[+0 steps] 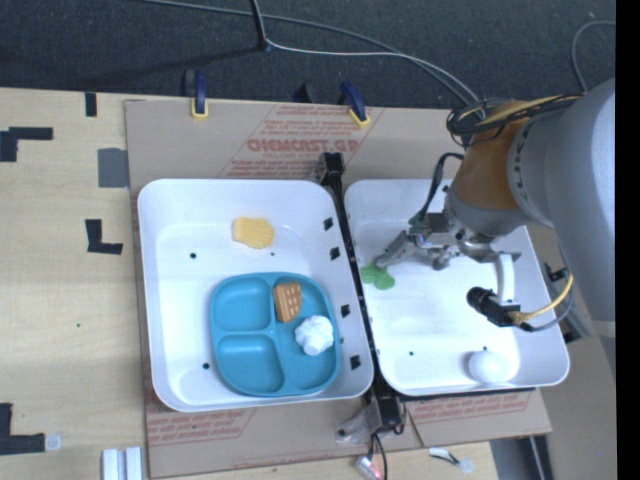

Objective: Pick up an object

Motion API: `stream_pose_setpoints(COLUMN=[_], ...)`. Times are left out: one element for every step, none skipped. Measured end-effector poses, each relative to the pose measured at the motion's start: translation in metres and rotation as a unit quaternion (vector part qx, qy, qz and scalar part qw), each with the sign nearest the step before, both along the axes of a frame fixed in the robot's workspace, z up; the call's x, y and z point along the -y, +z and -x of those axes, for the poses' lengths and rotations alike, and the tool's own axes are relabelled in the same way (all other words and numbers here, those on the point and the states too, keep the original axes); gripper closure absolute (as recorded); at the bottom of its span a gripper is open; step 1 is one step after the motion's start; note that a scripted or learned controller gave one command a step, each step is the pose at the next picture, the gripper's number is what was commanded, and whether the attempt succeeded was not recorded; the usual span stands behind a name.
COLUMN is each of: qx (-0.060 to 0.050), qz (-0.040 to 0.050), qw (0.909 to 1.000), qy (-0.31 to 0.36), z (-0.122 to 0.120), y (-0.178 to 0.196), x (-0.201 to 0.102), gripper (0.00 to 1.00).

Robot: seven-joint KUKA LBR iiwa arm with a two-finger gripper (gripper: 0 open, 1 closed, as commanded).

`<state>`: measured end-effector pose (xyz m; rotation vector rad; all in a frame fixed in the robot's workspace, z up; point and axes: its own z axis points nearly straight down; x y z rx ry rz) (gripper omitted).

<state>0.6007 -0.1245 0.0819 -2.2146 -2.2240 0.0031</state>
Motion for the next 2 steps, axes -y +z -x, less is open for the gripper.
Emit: stream_pose_setpoints(qx=[0.007, 0.004], qz=[-0.0004, 0.0003], qw=[1.0, 1.0], qy=[0.001, -0.001], z=[0.002, -0.056], y=[0.108, 0.149], x=[-0.072, -0.099], gripper=[0.0, 0.0])
